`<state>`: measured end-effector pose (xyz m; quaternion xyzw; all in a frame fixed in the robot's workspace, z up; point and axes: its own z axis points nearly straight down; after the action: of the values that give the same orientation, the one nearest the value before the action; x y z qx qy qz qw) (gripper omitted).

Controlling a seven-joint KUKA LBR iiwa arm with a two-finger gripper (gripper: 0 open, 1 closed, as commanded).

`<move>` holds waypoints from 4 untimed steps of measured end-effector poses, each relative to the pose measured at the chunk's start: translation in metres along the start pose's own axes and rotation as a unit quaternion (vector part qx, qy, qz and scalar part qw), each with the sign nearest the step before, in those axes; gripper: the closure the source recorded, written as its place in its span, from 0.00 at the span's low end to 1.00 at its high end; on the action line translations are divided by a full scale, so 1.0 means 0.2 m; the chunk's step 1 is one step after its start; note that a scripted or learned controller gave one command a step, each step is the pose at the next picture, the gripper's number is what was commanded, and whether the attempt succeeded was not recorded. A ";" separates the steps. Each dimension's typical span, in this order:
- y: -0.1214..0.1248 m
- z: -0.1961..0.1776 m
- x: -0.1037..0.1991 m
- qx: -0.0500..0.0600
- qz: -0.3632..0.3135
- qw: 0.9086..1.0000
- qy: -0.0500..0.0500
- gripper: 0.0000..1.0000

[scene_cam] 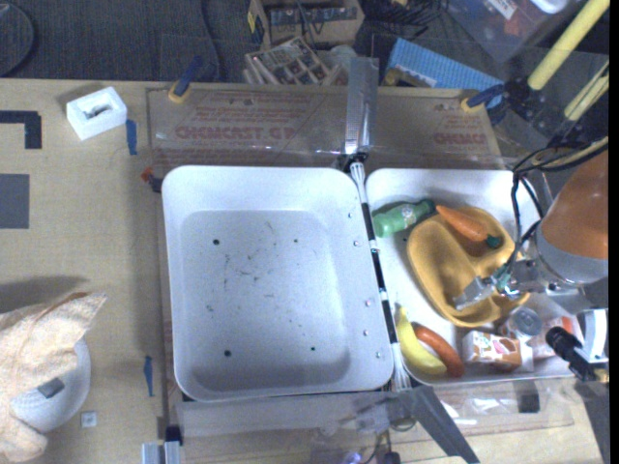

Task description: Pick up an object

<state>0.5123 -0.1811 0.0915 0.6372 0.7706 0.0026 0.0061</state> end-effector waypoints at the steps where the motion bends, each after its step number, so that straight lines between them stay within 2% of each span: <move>1: 0.02 -0.07 -0.01 -0.006 0.001 1.000 -0.001 1.00; 2: 0.02 -0.11 -0.02 -0.006 0.002 1.000 -0.002 1.00; 3: 0.31 -0.02 -0.08 0.009 -0.131 0.991 0.008 1.00; 4: 0.68 -0.46 0.09 0.004 -0.147 0.989 0.003 1.00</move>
<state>0.6405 -0.1379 0.1859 0.5171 0.8559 0.0001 0.0017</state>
